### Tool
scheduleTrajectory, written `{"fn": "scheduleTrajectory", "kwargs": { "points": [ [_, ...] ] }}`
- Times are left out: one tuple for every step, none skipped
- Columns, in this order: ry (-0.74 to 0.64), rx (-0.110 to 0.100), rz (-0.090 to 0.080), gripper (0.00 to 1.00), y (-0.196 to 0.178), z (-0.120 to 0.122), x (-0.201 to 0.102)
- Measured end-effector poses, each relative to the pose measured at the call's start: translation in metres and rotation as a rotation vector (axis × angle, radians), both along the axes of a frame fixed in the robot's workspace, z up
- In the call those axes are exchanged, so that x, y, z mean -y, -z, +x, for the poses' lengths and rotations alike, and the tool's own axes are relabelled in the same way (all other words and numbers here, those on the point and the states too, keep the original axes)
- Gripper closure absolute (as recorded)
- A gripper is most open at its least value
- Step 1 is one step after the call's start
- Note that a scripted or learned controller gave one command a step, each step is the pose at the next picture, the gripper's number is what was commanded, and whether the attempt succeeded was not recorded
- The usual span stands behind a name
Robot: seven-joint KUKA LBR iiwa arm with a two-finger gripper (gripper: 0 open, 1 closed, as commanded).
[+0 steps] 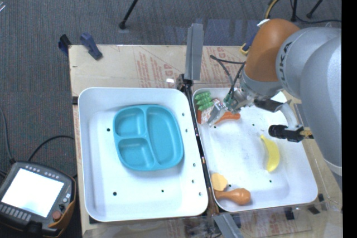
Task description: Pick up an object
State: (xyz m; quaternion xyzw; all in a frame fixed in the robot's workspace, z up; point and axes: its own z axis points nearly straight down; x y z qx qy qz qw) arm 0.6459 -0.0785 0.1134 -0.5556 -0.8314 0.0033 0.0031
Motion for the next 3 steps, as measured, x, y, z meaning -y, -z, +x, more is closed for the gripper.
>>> {"fn": "scheduleTrajectory", "kwargs": {
  "points": [
    [0.444, 0.003, -0.001, 0.0, 0.028, -0.002, 0.029],
    [0.436, 0.001, -0.002, 1.0, 0.018, -0.002, 0.027],
    [0.107, 0.014, 0.0, 1.0, -0.076, 0.0, 0.055]
  ]
}}
